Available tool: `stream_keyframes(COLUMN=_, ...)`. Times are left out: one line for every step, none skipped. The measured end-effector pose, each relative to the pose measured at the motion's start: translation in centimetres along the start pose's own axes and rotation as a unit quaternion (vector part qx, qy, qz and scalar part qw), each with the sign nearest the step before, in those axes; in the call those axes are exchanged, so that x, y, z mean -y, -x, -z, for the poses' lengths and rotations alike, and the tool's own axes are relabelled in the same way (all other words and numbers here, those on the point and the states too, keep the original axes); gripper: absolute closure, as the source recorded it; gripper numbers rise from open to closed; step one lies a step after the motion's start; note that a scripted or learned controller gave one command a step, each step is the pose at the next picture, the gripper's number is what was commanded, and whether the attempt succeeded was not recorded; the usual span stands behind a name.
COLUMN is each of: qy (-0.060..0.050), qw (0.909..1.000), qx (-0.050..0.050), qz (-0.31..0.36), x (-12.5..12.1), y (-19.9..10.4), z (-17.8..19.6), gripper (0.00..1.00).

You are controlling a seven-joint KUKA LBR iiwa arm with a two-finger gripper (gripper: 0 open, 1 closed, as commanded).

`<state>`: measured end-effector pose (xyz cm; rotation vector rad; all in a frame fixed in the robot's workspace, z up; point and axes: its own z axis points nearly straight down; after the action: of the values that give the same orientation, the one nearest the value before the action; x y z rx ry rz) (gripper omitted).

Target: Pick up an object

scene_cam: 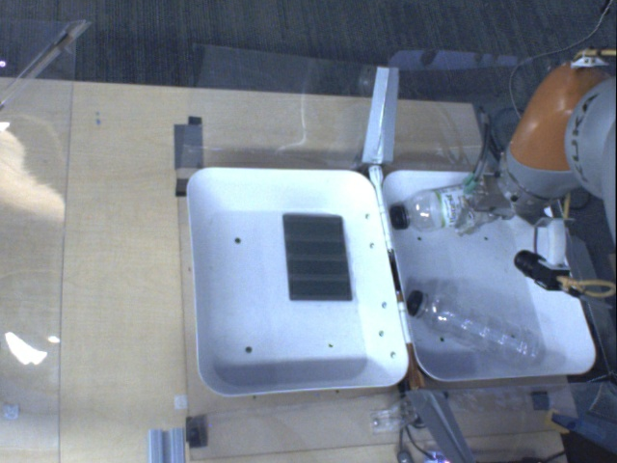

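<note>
Two white bins side by side on wooden surface [116, 258]. Left bin [222, 355] holds a dark ribbed rectangular pad [317, 257], lying flat near its centre. Right bin [569, 350] holds two clear plastic bottles: upper bottle [434, 209] with black cap and green-marked label lies on its side near the bin's top-left corner, cap toward the divider; lower bottle [474, 326], also black-capped, lies slanted across the bin's lower half. Arm enters from right, orange band up top. End effector [485, 201] sits at the upper bottle's base end, touching or just beside it; grip on it unclear, finger state cannot tell.
</note>
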<state>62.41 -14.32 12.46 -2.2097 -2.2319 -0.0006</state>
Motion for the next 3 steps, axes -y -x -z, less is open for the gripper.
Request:
stream_keyframes(qy=0.0, qw=1.0, qx=0.002, qz=-0.001, x=0.1, y=0.3, z=0.0, gripper=0.0)
stream_keyframes(qy=-0.04, qw=0.998, qx=-0.007, qz=0.049, x=-2.3, y=3.6, z=-2.9, gripper=0.0)
stream_keyframes(qy=-0.038, qw=0.9906, qx=-0.009, qz=0.131, x=-2.2, y=1.6, z=-3.6, gripper=0.0)
